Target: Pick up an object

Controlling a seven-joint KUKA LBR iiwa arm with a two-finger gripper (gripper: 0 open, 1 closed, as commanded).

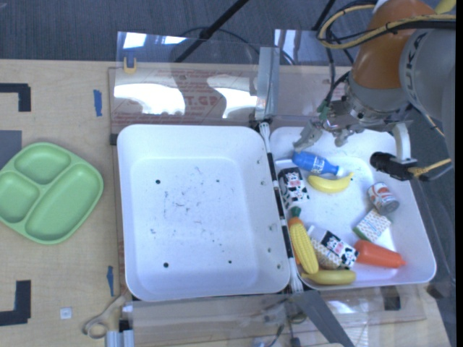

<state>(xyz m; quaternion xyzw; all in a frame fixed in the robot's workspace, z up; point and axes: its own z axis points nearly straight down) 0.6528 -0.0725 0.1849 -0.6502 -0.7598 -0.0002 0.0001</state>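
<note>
My gripper point(323, 137) hangs over the far end of the right bin point(419, 230), its two fingers spread apart with nothing between them. Just below it lies a blue bottle point(316, 163), and a yellow banana point(330, 184) rests against the bottle's near side. A black-and-white cow-print box point(293, 186) sits by the bin's left wall. Further forward are a corn cob point(304, 246), a second cow-print box point(336, 249), an orange carrot point(377, 255), a small patterned carton point(372, 226), a tin can point(382, 197) and another banana point(330, 277).
The left bin point(199, 208) holds nothing but scuff marks. A green divided plate point(47, 191) lies on the wooden bench at far left. The grey and orange arm point(394, 49) with its cables looms over the right bin's far right corner.
</note>
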